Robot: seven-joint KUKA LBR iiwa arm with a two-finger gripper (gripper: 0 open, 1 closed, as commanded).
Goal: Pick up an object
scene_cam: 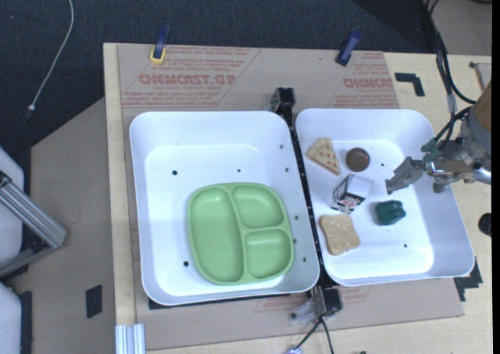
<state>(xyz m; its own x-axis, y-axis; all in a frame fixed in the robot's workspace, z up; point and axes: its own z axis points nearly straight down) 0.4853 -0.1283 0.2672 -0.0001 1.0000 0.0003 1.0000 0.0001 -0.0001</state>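
Left bin (156,149): green divided plate (239,232) near front edge. Right bin (414,262): toast (339,234) at front-left, cheese wedge (325,155), dark green pepper (389,212) mid-bin, brown disc (358,159). Gripper (403,176) above the pepper, holding nothing; finger spread: cannot tell.

Both bins, left (148,188) and right (414,255), look like smooth, slightly glossy white plastic. The green divided plate (238,231) appears matt plastic. The board (234,71) beneath is brown printed cardboard, and the surrounding floor (78,1) looks like dark, rough carpet.
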